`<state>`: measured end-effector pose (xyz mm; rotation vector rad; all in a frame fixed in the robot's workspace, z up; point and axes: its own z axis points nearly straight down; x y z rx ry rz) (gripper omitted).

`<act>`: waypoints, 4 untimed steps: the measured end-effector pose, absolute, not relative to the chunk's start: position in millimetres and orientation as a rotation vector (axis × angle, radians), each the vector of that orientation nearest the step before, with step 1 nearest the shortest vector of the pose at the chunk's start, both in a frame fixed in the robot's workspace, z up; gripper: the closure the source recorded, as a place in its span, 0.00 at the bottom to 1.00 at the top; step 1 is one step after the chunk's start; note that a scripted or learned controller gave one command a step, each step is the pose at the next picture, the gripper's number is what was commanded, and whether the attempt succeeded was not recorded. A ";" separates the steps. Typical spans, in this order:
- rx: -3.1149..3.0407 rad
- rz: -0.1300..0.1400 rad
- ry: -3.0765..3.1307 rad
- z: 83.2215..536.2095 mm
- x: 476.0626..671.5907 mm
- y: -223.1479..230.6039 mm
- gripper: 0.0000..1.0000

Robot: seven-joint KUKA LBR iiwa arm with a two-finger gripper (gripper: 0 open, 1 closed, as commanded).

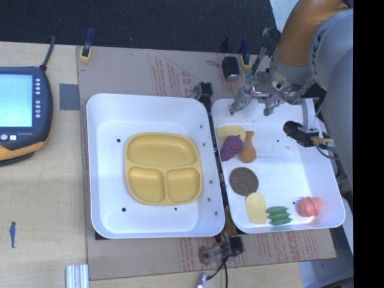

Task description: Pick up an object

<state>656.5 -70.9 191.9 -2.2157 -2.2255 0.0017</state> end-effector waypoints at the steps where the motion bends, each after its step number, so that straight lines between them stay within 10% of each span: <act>1: -2.217 0.004 -2.222 191.8 621.7 -88.1 0.00; 3: -2.224 0.008 -2.224 91.9 574.3 -111.1 0.00; 4: -2.229 0.014 -2.226 107.1 619.3 -99.3 0.00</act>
